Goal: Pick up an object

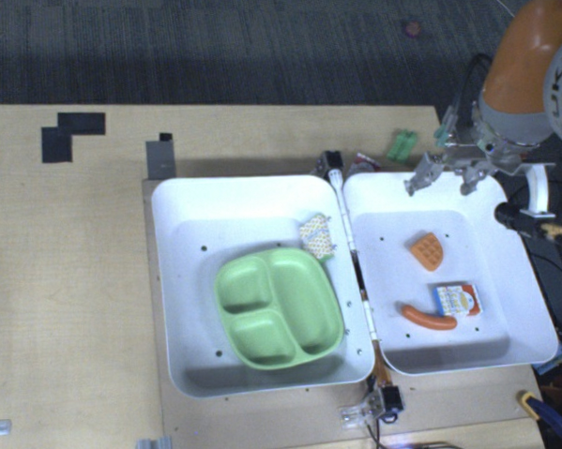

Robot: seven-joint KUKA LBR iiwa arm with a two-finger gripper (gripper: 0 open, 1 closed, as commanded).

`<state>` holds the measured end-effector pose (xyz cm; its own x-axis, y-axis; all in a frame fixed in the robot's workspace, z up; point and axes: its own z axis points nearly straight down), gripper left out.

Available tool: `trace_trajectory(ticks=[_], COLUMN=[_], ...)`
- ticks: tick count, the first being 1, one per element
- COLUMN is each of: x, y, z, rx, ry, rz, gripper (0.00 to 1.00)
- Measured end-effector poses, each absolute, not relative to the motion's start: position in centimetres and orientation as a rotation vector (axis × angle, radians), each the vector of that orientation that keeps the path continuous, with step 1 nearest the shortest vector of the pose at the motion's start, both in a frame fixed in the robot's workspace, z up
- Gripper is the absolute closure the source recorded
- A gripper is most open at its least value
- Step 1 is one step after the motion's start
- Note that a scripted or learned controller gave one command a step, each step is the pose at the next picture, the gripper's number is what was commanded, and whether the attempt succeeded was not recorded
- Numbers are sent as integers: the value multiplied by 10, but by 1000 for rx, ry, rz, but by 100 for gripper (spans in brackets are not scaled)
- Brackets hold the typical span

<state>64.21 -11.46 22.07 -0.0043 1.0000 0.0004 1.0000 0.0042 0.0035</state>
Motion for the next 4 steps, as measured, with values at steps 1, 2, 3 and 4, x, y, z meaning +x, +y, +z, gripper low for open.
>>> trace_trajectory(ticks=[1, 2, 3, 4], x=[629, 559, 489, 491], y=[-101, -147, -119, -119], z=[96, 108, 87, 98], rx=[2217, 2218, 2215, 2212], ry=[2221, 2221, 2216, 2213], rz=[6, 2, 8, 14], gripper=[0, 0, 0, 100])
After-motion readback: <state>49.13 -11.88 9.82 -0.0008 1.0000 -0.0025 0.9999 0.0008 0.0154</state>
